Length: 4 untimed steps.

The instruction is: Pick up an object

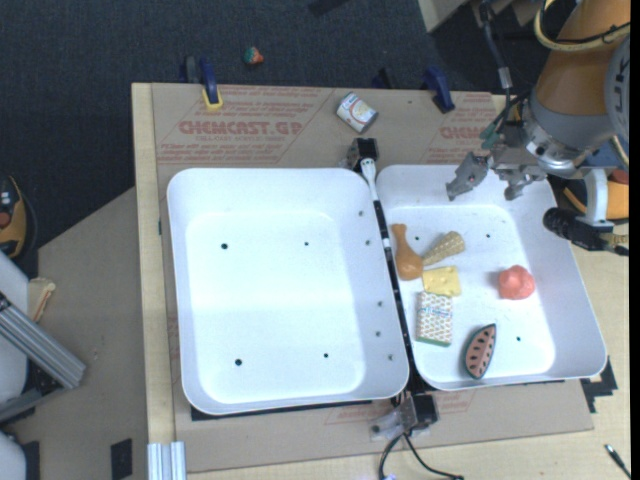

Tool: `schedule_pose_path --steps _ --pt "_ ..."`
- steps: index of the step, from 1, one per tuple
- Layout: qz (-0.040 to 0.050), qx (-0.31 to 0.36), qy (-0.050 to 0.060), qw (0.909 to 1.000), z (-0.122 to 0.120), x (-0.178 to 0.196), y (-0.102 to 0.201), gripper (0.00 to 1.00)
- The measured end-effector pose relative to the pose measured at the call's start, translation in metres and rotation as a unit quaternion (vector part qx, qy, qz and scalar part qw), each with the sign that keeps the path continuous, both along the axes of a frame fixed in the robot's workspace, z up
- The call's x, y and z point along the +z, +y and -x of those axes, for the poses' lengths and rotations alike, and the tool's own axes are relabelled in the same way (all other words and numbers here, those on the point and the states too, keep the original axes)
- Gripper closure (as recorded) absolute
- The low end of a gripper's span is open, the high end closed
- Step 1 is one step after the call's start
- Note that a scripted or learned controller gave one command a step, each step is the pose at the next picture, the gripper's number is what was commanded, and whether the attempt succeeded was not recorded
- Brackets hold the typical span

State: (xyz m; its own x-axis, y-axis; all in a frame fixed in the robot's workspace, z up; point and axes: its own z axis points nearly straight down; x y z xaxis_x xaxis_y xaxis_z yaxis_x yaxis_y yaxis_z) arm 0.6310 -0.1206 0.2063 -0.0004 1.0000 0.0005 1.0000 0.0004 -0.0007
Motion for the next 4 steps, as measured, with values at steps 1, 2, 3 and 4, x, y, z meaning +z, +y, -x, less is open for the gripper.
schedule_pose_path --steps 1,2,3,4 --pt "-0.0006 0.001 0.002 1.0 -0.02 -0.109 0.019 0.0" --pt "0.0003 0.0 -0.001 1.0 -0.021 -0.092 0.018 1.0" --pt "-0.0003 0.003 -0.012 0.9999 -0.022 0.242 0.129 1.0" --pt "0.0004 0.0 -0.005 1.0 0.005 0.317 0.122 1.0"
